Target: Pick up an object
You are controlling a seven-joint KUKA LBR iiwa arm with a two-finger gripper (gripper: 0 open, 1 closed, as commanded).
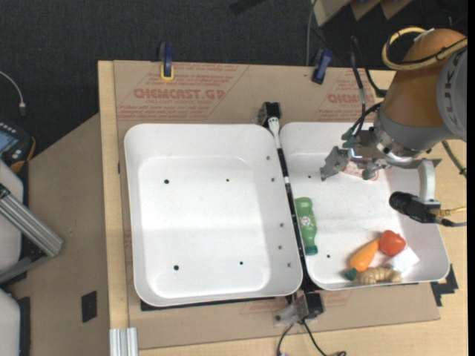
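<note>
Camera view. The arm enters from the right; the gripper hangs over the back part of the right bin. Whether the claw is open, closed or gripping anything cannot be told from this angle: the wrist body covers most of it, and a small reddish patch beside it is too blurred to identify.

Candidate objects all lie in the right bin. A green bottle lies on its side against the divider between the two bins. Near the front edge an orange carrot lies beside a red pepper, with a knobbly tan ginger root just in front of them. A flat white square lies under or beside the pepper; which, unclear.

Handling judgement: all look like light plastic toys, stiff and smooth, likely slippery. The bottle offers the plainest hold, across its narrow body. The carrot, pepper and root crowd each other, so fingers may catch a neighbour.

The left bin sits alongside.
</note>
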